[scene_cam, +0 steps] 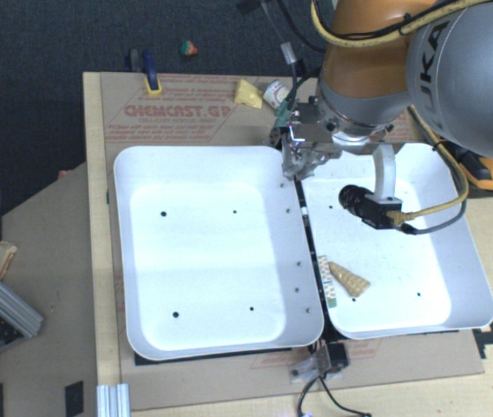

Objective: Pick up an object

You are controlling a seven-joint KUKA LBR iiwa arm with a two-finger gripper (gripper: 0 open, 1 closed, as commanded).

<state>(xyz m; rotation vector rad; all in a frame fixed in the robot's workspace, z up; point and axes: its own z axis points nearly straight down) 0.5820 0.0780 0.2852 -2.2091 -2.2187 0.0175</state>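
A tan cone-shaped object lies in the right bin near its left wall, beside a small patterned strip. My gripper hangs at the far end of the divide between the two bins, well above and behind those objects. Its tip is small and dark against the bin rims. Nothing shows between its fingers. A black cylinder with a yellow cable juts from the wrist over the right bin.
The left bin shows its white floor with dark dots. A yellow scrap and a small white item lie on the cardboard behind the bins. A blue clamp sits at the board's far left edge.
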